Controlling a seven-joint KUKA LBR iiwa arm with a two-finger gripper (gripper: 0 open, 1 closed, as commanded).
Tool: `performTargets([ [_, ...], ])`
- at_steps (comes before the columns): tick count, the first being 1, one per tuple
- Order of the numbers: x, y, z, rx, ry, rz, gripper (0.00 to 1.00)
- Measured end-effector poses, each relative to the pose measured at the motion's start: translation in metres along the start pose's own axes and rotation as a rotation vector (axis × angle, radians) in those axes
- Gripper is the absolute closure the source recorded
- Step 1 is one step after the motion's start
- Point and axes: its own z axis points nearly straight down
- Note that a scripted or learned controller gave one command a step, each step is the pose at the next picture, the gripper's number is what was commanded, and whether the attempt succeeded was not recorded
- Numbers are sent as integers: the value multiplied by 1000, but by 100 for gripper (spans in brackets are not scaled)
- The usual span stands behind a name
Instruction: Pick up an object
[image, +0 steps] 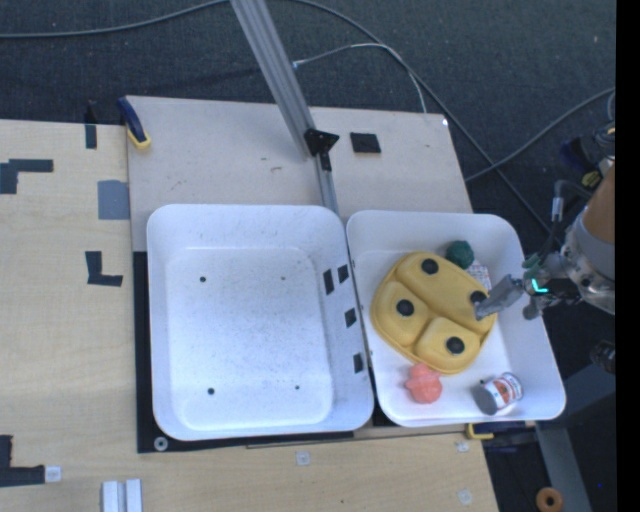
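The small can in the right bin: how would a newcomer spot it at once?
Look at the right bin, then its near right corner. The can lies there on its side beside the pink lump, grey-ended with a red and white label.

The arm (600, 250) is showing a grey body with an orange patch at the frame's right edge. Below that, a silver-grey wrist collar is sitting, dark parts clustering around it. A small teal-green light is glowing on the wrist block. Thin black cables are looping beside it. The gripper (487, 302) is tapering into grey metal fingers (497, 297), dull and flat-sided, jutting from the darker mount.
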Motion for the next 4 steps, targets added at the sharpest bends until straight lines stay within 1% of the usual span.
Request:
performTargets([
  [1,0,1,-1,-3,-1,0,0],
  [2,1,-4,63,2,1,1,0],
  [3,10,2,118,1,1,0,0],
  [4,10,9,133,-22,-4,-2,0],
])
